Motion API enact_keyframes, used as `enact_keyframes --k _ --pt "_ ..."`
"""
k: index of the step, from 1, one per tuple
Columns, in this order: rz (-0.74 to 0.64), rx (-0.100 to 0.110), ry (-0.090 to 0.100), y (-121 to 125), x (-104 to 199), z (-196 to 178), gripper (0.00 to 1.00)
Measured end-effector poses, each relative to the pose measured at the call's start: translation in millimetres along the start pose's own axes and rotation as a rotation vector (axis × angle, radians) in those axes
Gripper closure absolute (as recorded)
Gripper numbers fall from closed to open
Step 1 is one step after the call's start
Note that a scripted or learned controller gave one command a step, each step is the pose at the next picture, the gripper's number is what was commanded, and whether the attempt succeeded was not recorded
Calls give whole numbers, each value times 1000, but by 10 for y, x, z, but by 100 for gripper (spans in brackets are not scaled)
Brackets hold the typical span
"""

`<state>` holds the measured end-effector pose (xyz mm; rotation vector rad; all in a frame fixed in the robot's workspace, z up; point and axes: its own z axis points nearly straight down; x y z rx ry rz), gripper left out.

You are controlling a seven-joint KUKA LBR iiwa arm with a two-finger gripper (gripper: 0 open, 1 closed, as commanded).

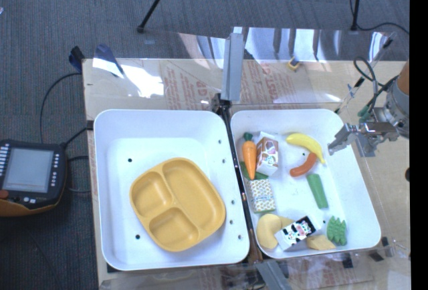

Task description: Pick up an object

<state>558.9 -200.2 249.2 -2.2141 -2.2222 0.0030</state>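
Above the right bin's (348, 148) far right rim, the metal hand (352, 139) hangs with nothing between its fingers; whether they are spread or pressed together cannot be told from this slanted overhead view. Below it, smooth toy foods lie scattered on the glossy white plastic: a curved yellow banana (305, 145) touching a bent red sausage (303, 165), a tapered orange carrot (249, 156) beside a small printed carton (267, 154), a straight green pickle (317, 190), a checkered wafer block (262, 195), a rounded pale chip (269, 228), a black-and-white box (296, 231) and a ridged green leaf piece (336, 230). Left bin (114, 148): a matte yellow tray (177, 212) with three rounded compartments sits tilted across the floor.
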Motion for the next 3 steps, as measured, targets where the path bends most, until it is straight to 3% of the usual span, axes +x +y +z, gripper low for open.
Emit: enact_keyframes --k 1,2,3 --pt "-41 0 1 -160 -1 1635 0" --pt "-37 3 3 -165 -6 1555 100" --pt "7 -10 0 192 656 668 100"
